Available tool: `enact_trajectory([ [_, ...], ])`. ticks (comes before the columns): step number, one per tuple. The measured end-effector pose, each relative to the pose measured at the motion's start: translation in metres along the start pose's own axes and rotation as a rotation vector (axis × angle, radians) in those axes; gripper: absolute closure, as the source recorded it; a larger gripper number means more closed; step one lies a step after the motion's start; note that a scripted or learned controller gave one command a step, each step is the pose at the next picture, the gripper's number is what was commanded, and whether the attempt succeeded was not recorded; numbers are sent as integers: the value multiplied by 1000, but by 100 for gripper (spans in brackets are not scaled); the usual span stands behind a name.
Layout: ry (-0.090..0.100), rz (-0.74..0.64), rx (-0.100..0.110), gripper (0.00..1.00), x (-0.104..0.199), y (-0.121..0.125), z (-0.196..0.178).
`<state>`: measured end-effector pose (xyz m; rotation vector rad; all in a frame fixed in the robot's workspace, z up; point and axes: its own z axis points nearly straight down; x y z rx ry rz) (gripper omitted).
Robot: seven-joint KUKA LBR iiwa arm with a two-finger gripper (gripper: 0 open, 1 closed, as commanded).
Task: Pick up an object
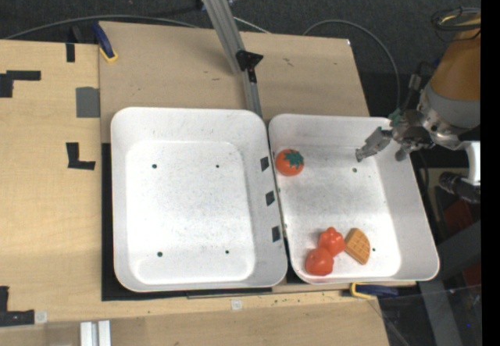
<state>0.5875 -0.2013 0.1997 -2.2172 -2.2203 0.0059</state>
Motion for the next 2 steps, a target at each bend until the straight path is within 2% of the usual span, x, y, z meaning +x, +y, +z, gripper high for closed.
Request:
enact_trajectory([
  [1, 1, 1, 2, 0, -7, -5, 61],
  [2, -2, 0, -5, 0, -6, -5, 113],
])
